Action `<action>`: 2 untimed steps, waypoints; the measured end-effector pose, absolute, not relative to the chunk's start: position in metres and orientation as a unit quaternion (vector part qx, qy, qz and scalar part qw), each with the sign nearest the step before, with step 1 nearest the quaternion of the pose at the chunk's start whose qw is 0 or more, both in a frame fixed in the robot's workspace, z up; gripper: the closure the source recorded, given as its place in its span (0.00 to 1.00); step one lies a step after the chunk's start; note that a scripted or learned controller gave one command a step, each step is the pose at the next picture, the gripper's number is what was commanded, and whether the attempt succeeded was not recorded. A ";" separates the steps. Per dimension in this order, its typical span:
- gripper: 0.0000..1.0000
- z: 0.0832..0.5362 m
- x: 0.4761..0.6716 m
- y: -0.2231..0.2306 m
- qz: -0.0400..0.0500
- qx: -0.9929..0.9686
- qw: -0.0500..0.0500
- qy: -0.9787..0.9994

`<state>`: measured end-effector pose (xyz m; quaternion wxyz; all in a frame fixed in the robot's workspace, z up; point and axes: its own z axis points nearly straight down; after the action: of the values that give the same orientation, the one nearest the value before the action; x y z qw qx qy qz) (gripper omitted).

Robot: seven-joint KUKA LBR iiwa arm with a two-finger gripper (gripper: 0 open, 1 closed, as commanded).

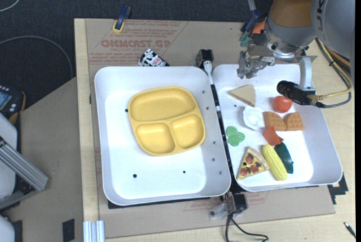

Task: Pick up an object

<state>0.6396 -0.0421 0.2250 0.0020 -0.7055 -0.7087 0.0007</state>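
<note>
Gripper hangs over the far end of the right bin, just above the bread wedge; from here I can't tell its grip state, and nothing is seen held. Toy food crowds this bin, the pick supply: tomato, waffles, corn, pizza slice. Yellow divided plate sits alone in the left bin, likely the drop spot.
</note>
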 end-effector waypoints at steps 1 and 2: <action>1.00 0.230 0.627 0.021 0.000 -0.705 0.002 -0.710; 1.00 0.215 0.612 0.073 0.001 -0.705 0.002 -0.709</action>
<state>0.6122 0.0726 0.2151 0.0022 -0.7054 -0.7088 0.0012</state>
